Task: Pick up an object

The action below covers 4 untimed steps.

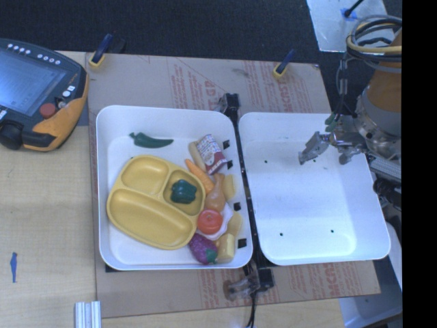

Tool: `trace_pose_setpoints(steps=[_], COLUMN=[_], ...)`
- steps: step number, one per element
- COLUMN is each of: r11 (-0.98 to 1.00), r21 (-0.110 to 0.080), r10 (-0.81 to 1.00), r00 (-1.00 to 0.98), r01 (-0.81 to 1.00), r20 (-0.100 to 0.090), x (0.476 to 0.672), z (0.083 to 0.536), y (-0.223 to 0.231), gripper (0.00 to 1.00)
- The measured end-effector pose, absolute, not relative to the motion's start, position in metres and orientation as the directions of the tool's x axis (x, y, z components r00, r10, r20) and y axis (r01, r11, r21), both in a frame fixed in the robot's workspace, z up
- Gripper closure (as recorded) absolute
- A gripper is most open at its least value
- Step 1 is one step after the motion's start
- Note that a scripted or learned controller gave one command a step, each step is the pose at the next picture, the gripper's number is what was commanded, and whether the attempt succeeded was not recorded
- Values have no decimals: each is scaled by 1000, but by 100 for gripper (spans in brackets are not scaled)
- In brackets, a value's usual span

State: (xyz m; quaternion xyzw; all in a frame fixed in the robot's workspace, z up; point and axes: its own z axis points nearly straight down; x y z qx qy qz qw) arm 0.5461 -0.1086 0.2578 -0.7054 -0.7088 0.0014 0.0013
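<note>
The left bin (pixel 109 125) holds a yellow divided plate (pixel 147 210) with a dark green toy pepper (pixel 183 192) in its upper right compartment. Beside the plate lie a green chili (pixel 151 140), a red-and-white packet (pixel 212 152), an orange carrot (pixel 199 175), a red tomato (pixel 210 221), a purple piece (pixel 202 249) and a yellow piece (pixel 226 247). My gripper (pixel 328 150) hangs over the upper right part of the right bin (pixel 307 224). It is open, with nothing between its fingers, and far from all the toys.
A teach pendant (pixel 37 91) lies on the bench at the upper left. Two blue-and-yellow clamps (pixel 100 50) (pixel 283 63) hold the cardboard's far edge. Black clips (pixel 232 104) (pixel 247 282) join the bins. A white sheet (pixel 334 12) lies at the top right.
</note>
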Motion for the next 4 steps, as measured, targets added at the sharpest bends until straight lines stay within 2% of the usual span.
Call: trace_pose_setpoints(steps=[1, 2, 3, 4], r11=[5, 15, 9, 9], r21=[0, 2, -13, -8], r10=[1000, 1000, 1000, 1000], r00=[-5, -15, -9, -9], r01=[1000, 1000, 1000, 1000], r20=[-2, 4, 0, 0], x=[630, 654, 654, 597], z=[246, 277, 186, 191], y=[-149, -29, 8, 36], gripper=[0, 0, 0, 0])
